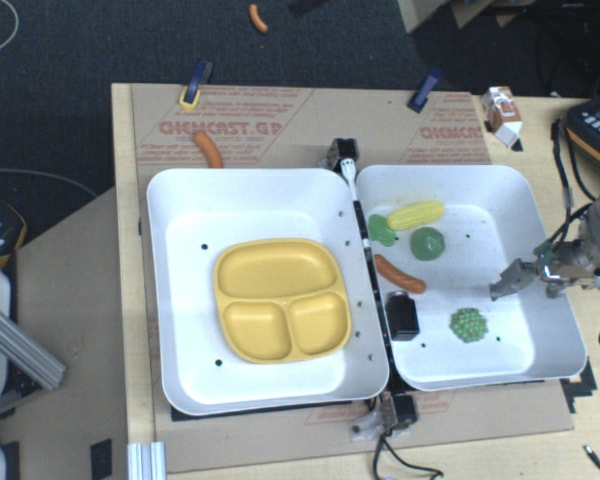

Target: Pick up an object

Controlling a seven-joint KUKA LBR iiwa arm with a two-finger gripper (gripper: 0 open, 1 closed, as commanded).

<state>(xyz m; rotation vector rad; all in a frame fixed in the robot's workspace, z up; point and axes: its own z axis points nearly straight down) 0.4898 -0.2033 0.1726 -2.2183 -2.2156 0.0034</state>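
Note:
The right bin [540, 348] holds a yellow corn cob [416, 214], a green leafy piece [381, 230], a green ball [427, 243], a reddish sausage [399, 274], a black block [402, 316] and a green broccoli floret [468, 324]. My gripper [520, 278] reaches in from the right and hangs over the right side of this bin. It sits up and to the right of the broccoli and apart from it. Nothing shows in its grasp.
The left bin [180, 268] holds a yellow divided plate [280, 298]. An orange sausage [209, 149] lies on the cardboard behind the left bin. A small box [501, 111] sits at the back right. Clamps [193, 86] hold the board's far edge.

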